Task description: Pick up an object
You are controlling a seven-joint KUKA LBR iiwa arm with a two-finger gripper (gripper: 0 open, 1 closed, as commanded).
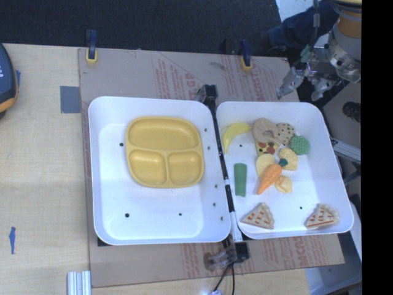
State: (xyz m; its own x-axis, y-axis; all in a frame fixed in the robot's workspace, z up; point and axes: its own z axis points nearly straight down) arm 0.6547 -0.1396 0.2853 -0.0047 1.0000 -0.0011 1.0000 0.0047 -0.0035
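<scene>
Task not begun as far as view shows: nothing lifted, all toy food lying in right shallow white plastic bin (328, 141). Grey two-finger jaws (305, 86) hang spread apart, empty, above bench beyond bin's far right corner, outside rim. Nearest candidates: green knobbly round toy (299, 144) and brown speckled cookie toy (284, 131), near far side of bin, forward and left of jaws. Orange plastic carrot (269, 178) mid-bin, farther off. Left white bin (101, 165) holds yellow divided plastic plate (164, 150). Left to do: descend, close, lift.

Robot lab: clamped cardboard (184, 72), toy-food bins (319, 183).
</scene>
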